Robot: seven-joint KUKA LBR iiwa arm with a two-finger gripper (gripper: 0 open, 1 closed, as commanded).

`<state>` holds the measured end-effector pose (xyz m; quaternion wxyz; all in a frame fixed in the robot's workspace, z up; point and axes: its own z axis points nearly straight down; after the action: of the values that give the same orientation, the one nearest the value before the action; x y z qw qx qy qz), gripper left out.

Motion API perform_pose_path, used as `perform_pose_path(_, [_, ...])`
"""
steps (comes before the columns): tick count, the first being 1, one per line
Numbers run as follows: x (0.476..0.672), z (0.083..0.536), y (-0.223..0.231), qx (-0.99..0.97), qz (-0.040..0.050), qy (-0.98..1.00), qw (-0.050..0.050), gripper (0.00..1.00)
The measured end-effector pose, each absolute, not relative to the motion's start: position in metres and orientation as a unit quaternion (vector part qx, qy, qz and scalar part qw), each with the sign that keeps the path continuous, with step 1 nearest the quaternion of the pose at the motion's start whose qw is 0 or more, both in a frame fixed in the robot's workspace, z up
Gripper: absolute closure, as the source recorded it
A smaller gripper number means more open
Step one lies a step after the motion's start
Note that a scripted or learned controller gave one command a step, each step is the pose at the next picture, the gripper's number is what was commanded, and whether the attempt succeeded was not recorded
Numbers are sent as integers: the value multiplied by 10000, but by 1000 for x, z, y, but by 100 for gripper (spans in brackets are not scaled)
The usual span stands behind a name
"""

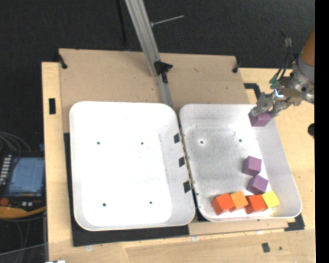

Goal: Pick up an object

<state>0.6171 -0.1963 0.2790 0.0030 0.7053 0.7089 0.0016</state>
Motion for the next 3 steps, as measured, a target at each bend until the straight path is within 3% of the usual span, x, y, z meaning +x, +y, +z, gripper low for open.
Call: perform_pose_path(3, [559, 262, -29, 7046, 3, 7096, -6, 100])
